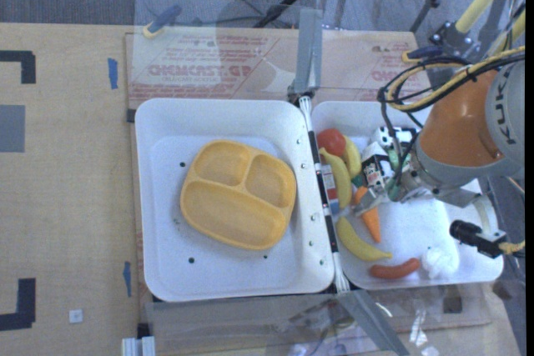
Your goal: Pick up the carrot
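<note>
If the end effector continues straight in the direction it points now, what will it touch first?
Probably the carrot. The end effector points down and toward the view's left, into the right bin, and the carrot lies just beneath it. Depth is unclear, so the banana beside it is also possible.

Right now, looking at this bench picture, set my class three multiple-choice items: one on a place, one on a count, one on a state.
1. Where does the carrot lie?
A. On the yellow plate
B. In the right bin
C. On the bench outside the bins

2. How many compartments has the yellow plate?
A. Two
B. Three
C. Five

3. How is the carrot now?
A. Lifted above the bin
B. Standing in a cup
C. Lying on the bin floor

Key: 1 B, it lies in the right bin beside a banana. 2 B, ridges split the plate in three. 3 C, it rests flat, below the gripper.
</note>
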`<state>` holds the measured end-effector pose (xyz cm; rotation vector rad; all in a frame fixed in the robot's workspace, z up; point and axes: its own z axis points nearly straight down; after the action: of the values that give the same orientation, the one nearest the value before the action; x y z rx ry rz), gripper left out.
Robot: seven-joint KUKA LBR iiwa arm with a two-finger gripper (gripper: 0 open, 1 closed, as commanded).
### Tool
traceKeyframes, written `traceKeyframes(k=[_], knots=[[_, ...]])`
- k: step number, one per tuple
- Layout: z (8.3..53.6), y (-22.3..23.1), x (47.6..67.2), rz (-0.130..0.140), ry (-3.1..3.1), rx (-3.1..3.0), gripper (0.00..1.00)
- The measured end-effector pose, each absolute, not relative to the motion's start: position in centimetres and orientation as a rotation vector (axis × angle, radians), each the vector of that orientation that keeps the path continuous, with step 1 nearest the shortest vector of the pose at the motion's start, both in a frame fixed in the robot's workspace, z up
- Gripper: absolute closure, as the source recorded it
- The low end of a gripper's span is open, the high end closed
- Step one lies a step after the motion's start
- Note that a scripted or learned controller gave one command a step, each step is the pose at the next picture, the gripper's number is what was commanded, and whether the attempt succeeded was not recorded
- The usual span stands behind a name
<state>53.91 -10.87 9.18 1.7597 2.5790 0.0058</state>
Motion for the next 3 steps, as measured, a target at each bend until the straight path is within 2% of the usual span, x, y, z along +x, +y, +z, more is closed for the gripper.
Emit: traceKeyframes(k=[1, 2, 3], knots=[[10.4, -10.5, 54.2, 0.016, 2.579, 1.752, 1.00], [18.5, -5.8, 55.6, 0.003, 2.882, 1.236, 1.00], [18.5, -1.9, 56.1, 0.003, 2.577, 1.791, 1.00]])
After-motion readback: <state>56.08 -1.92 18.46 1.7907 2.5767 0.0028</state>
